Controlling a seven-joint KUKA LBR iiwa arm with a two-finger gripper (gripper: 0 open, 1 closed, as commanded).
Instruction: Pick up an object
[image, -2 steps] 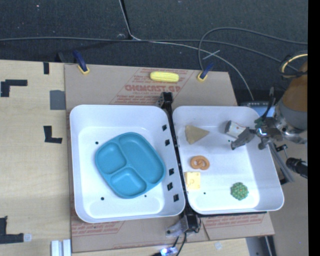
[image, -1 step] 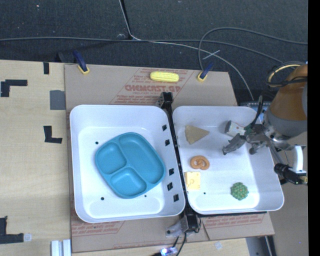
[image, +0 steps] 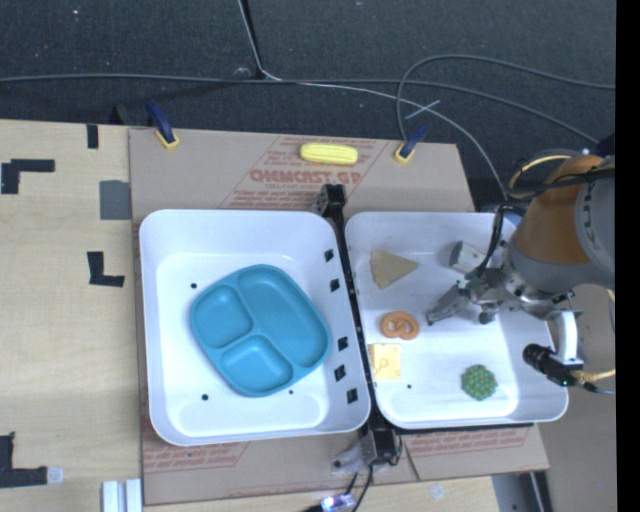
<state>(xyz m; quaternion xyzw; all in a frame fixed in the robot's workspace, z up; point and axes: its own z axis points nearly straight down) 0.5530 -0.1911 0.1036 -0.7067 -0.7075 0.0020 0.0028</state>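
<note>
**Op:** Candidates all sit in the right bin (image: 530, 408). The pretzel-shaped piece (image: 399, 325) lies nearest the tool (image: 437, 314), just to its left and not touching. The tan wedge (image: 391, 267) lies above it, the yellow square (image: 385, 360) below it by the bin divider, and the green bumpy ball (image: 479, 381) towards the near right corner.

**Obs:** Why that spread?

**Op:** My reading: loose scatter, so any one can be reached without crowding. The tool hangs low over bare bin floor between the wedge and the pretzel piece, tilted towards the left. I judge it lines up on one of those two; I can't say which.

**Obs:** Tool state?

**Op:** Cannot tell. The tip is a dark blur against the white floor. Nothing shows between it, so I log no grasp.

**Obs:** Anything else obscured?

**Op:** A grey bit (image: 466, 254) by the arm is partly covered by a cable. The arm's body hides the bin's right wall. The left bin (image: 160, 300) carries the blue divided tray (image: 260, 328); a yellow banana-like item (image: 328, 154) lies outside on the table's cardboard (image: 200, 170), out of play
</note>
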